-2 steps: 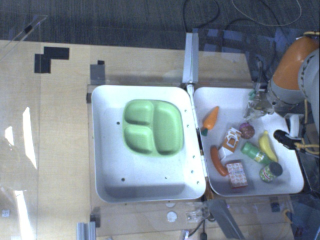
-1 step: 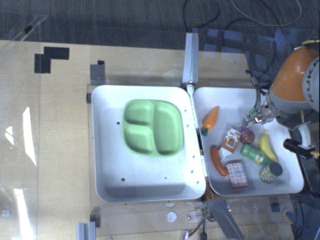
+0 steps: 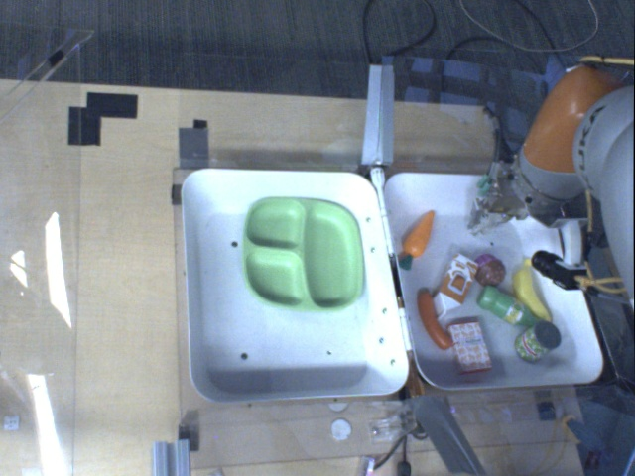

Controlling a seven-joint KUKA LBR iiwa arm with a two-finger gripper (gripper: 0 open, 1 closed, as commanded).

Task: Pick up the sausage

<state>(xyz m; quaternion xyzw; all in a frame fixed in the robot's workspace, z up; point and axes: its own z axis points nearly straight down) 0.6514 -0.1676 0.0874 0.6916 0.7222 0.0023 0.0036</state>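
The sausage lies in the right bin, near its left wall and toward the near side, angled so its far end points up-left; a small printed box sits just beside its near end on the right, and another small carton is close to its far end. It looks like a light toy piece, smooth-skinned and rounded, probably firm yet slippery, so a grip across its middle, at right angles to its length, seems safest; the wall side leaves little room for a finger. The claw hangs over the far part of the same bin, well apart from the sausage; whether it is released or clenched I cannot tell, and nothing is seen in it.
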